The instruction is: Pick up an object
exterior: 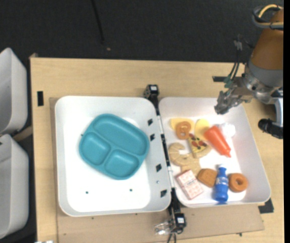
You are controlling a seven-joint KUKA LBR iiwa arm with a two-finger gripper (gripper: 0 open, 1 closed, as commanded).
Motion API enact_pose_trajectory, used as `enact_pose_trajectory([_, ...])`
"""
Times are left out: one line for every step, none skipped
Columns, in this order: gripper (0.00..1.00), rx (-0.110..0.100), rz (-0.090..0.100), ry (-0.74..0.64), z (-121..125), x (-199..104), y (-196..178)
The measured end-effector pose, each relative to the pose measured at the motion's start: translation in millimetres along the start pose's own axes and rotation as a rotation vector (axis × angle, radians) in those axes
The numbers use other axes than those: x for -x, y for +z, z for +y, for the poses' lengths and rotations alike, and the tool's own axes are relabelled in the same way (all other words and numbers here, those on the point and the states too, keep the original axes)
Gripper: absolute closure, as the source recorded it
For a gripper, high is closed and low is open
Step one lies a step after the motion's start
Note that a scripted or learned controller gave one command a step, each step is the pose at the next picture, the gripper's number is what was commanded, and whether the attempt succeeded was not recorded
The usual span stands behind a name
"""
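**Carrot: approach stage, grasp pending**

Carrot (219,140) lies in the right bin (253,135), beside a pizza slice (199,143). End effector (224,104) hangs above the bin's far edge, carrying nothing; finger state cannot be determined. Next move: translate over the carrot, align across its body, descend.

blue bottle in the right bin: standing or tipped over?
Tipped over. The blue bottle lies flat on the right bin's floor, white cap toward the bin's front edge, between a brown pastry and a donut.
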State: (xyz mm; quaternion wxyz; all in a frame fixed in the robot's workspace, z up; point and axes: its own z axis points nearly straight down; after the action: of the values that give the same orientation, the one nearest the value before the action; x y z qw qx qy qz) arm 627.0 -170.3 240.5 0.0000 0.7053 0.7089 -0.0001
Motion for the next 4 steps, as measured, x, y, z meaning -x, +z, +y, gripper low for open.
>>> enact_pose_trajectory([1.0,-0.001,0.0,0.0,-32,-42,9])
enact_pose_trajectory([1.0,0.0,0.001,0.0,-54,-86,-3])
enact_pose_trajectory([1.0,0.0,0.001,0.0,-73,-128,1])
enact_pose_trajectory([1.0,-0.002,0.001,0.0,-112,-164,9])
